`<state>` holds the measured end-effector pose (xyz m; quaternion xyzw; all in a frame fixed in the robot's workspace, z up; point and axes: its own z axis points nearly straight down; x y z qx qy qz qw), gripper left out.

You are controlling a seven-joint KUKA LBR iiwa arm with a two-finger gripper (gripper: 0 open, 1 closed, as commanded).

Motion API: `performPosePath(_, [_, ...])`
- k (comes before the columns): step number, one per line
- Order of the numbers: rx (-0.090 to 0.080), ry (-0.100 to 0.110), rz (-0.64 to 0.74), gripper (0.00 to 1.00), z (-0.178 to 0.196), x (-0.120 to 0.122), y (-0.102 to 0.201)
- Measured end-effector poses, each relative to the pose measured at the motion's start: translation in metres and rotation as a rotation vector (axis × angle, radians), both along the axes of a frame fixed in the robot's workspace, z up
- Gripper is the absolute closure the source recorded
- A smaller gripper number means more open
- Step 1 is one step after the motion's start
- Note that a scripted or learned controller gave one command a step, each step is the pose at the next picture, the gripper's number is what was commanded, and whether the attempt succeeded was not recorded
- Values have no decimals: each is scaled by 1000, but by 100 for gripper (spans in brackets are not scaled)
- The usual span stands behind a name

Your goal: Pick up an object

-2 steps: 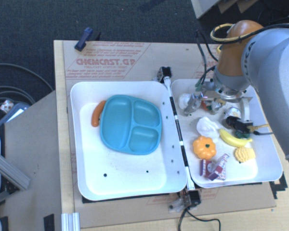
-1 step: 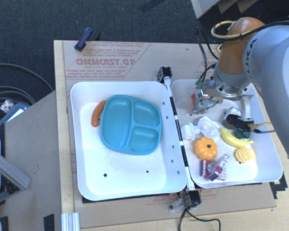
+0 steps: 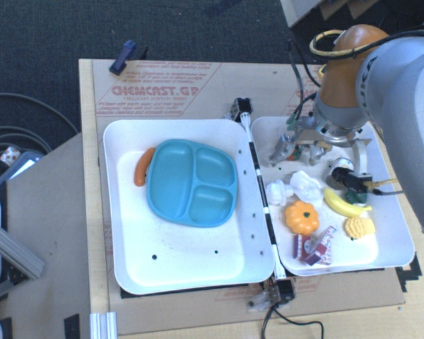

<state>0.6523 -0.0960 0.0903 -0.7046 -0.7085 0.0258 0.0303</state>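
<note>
A white crumpled object (image 3: 297, 184) lies just below the gripper (image 3: 288, 149) in the right bin (image 3: 403, 249), apart from it. Beyond it sit an orange pumpkin (image 3: 302, 217), a banana (image 3: 345, 203) and a red packet (image 3: 315, 246). The gripper's fingers stand slightly spread, with nothing between them. Away to its left, the left bin (image 3: 127, 260) holds a blue divided plate (image 3: 192, 182).

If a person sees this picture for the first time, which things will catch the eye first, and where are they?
First comes the blue tray in the middle of the left bin, with an orange sausage at its left edge. Next is the arm over the far part of the right bin, above a cluster of an orange pumpkin, a banana and small toys.
</note>
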Motion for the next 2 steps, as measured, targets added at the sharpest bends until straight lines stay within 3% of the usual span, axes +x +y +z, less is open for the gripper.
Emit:
performPosePath(1, [-1, -2, -1, 100, 10, 0, 0])
performPosePath(2, [-1, -2, -1, 0, 10, 0, 0])
